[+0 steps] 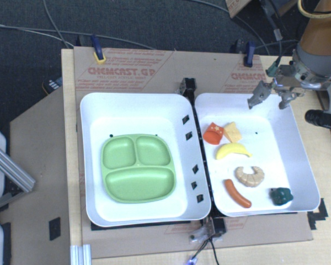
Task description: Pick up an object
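Left bin point(94, 148): green divided tray point(138, 167). Right bin point(298, 153): red piece point(213, 134), yellow block point(232, 132), banana point(233, 150), tan shrimp-like piece point(249, 175), sausage point(238, 194), dark green piece point(281, 195). Gripper point(272, 99) hovers over bin's far edge, fingers spread apart, nothing between them.

Green divided tray point(138, 167) in left bin point(91, 148), toy foods in right bin point(298, 148), open fingers point(259, 96) above its far edge
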{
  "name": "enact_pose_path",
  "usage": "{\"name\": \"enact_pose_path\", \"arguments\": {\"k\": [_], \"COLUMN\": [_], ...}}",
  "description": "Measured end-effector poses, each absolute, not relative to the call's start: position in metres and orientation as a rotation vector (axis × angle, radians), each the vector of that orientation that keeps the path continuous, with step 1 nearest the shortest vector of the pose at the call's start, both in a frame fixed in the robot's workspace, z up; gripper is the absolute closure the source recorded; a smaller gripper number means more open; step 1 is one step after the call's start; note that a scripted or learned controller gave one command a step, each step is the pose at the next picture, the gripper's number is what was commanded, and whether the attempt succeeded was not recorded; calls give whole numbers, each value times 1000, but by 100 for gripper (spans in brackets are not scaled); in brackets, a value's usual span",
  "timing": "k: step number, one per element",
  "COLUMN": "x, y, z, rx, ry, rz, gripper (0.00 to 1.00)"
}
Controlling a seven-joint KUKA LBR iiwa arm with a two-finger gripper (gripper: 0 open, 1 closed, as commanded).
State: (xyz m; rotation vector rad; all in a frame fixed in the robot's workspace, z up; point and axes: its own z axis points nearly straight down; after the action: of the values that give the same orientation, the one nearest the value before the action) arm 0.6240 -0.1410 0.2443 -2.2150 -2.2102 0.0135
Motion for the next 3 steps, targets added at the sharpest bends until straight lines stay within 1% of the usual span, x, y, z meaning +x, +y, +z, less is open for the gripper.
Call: {"name": "enact_pose_path", "arguments": {"k": [1,2,3], "x": [626,630,625], "y": [-141,-135,-125], "z": [251,205,148], "rx": [-2219,-2214,-2213], "ry": [-2220,-2219,-2216], "rz": [3,7,8], "gripper": [0,0,0]}}
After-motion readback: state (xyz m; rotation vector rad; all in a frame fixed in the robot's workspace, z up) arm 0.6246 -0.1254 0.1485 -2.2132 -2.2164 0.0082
